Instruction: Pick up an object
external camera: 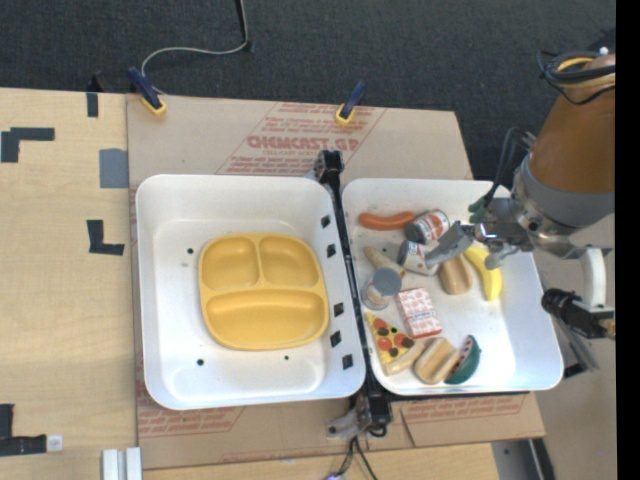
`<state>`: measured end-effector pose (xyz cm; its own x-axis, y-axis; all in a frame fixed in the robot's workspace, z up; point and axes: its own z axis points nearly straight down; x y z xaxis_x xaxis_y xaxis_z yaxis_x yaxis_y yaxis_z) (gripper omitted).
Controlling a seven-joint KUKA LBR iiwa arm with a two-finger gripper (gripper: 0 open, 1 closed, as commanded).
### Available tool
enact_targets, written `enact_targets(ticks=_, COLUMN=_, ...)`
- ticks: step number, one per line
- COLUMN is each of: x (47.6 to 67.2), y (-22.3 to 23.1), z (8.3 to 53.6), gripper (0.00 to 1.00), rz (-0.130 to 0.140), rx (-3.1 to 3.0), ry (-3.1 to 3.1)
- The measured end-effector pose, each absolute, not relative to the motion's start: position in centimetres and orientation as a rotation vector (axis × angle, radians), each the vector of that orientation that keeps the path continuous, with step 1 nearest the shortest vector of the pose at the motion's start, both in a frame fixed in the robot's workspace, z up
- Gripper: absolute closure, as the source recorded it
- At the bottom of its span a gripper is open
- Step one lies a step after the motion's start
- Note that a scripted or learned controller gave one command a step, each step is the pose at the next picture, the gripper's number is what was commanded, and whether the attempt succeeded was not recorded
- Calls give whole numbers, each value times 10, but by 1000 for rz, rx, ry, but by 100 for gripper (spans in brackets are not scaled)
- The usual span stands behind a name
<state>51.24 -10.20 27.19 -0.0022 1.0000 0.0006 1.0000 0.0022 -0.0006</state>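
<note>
My gripper hangs low over the upper middle of the right bin, reaching in from the right. Just left of it lie a small tin can and a bluish-grey piece. A brown bread roll and a yellow banana lie directly below it. A red sausage is at the bin's top left. Nothing shows as held in the gripper.
The right bin also holds a grey round lid, a red-and-white box, a pizza slice, a bun and a watermelon slice. A yellow divided plate sits in the left bin.
</note>
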Motion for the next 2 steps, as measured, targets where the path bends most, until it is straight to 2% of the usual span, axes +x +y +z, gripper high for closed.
enact_targets(ticks=1, x=552, y=-143, z=153, gripper=0, rz=3, rx=-2218, ry=-2219)
enact_targets(ticks=2, x=643, y=-145, z=87, gripper=0, rz=-7, rx=-2223, ry=-2228)
